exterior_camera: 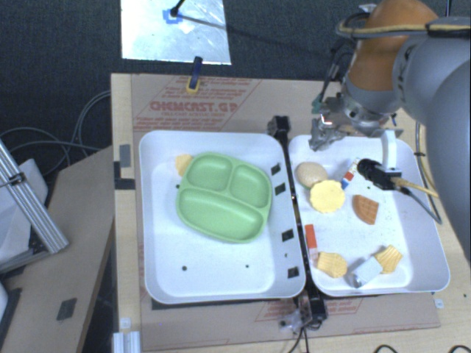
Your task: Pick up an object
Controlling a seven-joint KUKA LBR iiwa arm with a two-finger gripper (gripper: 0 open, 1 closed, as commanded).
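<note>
Arm: the grey arm (434,65) is seen reaching in from the right, with its orange band (394,13) at the top of the view.
Gripper: the gripper (322,140) is held over the far left corner of the right bin (416,234), pointing down, just beyond the beige lump (310,173).
Grip: whether it is spread or closed is not to be made out from this angle.
Nearest objects: the beige lump is found by the right bin's left wall, with a yellow disc (327,196) touching it on the near side.
Other objects in the right bin: a small red-and-blue item (349,174) is seen right of the lump; an orange-brown wedge (366,209) is placed right of the disc; a red stick (310,235) is laid along the left wall; a ridged yellow piece (331,264), a grey-white block (364,272) and a yellow chunk (389,257) are gathered near the front edge.
Left bin: the left bin (158,256) is occupied by a green divided plate (224,197), with a yellow bit (183,164) tucked at its far left rim.
Tabletop: both bins are carried side by side on the brown tabletop (199,105).
</note>
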